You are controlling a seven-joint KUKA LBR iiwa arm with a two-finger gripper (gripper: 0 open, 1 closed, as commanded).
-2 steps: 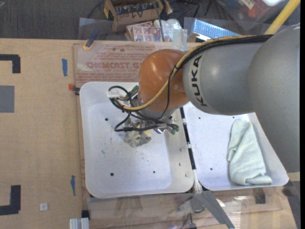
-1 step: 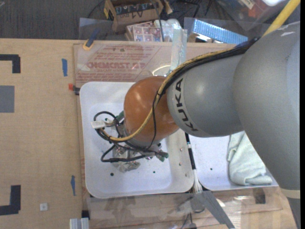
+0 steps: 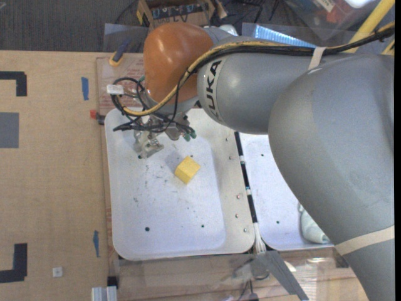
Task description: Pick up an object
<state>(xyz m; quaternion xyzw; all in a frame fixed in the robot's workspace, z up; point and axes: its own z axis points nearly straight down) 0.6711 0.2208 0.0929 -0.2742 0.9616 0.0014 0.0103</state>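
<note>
A small yellow block [image 3: 187, 170] lies in the upper middle of the left white bin [image 3: 156, 231]. My gripper [image 3: 146, 145] hangs over the bin's upper left part, under the orange wrist band [image 3: 172, 55], a short way up and to the left of the block and apart from it. Nothing shows between its metal fingers [image 3: 152, 147]. The big grey arm [image 3: 301, 93] reaches in from the right and hides the bin's top edge.
The right white bin [image 3: 276, 193] is mostly covered by the arm; a pale object [image 3: 311, 229] peeks out near its lower edge. A metal divider strip [image 3: 245, 187] separates the bins. Brown cardboard [image 3: 50, 168] with black marks and blue tape lies to the left.
</note>
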